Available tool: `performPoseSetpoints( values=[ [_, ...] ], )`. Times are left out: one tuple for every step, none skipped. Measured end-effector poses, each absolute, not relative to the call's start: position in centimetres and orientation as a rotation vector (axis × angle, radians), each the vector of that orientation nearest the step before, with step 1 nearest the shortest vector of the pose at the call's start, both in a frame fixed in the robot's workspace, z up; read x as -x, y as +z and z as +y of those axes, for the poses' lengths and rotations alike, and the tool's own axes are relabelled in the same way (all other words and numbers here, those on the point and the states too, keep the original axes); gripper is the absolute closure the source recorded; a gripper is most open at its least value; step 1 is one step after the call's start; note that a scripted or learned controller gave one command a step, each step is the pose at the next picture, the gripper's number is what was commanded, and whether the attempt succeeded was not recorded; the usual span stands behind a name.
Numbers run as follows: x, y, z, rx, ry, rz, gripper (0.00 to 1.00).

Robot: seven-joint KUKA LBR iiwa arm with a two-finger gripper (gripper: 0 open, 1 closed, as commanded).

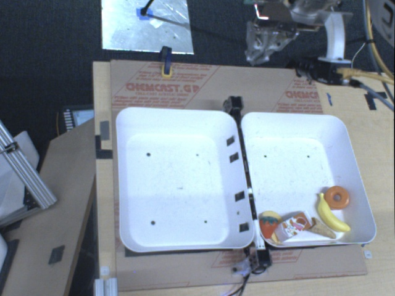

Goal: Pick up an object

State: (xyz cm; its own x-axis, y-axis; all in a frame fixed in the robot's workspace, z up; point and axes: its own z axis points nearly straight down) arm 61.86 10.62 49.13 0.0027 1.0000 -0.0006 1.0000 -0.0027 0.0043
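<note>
The gripper [264, 47] hangs above the bench; whether it is spread cannot be told; a banana [331, 214] and a donut [337, 197] crowd the right bin's [290, 142] near corner, awaiting a pick.

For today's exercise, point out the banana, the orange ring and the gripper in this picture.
banana [331, 215]: camera view, middle of its curved yellow body.
orange ring [337, 197]: camera view, on its orange band.
gripper [264, 49]: camera view, at its lower end.

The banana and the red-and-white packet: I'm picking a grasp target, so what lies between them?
In the camera view, a small tan wedge-shaped piece lies between the banana and the red-and-white packet, close against both.
</note>
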Motion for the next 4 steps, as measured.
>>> performPoseSetpoints(
  values=[
    [-63.9, 43.4, 5.3, -2.225, -0.004, 2.217, 1.00],
    [-66.9, 36.6, -2.9, -2.227, -0.006, 2.214, 1.00],
    [-66.9, 37.1, -2.3, -2.219, 0.002, 2.221, 0.00],
    [-66.9, 46.3, 5.8, -2.204, 0.017, 2.229, 0.00]
  ],
)
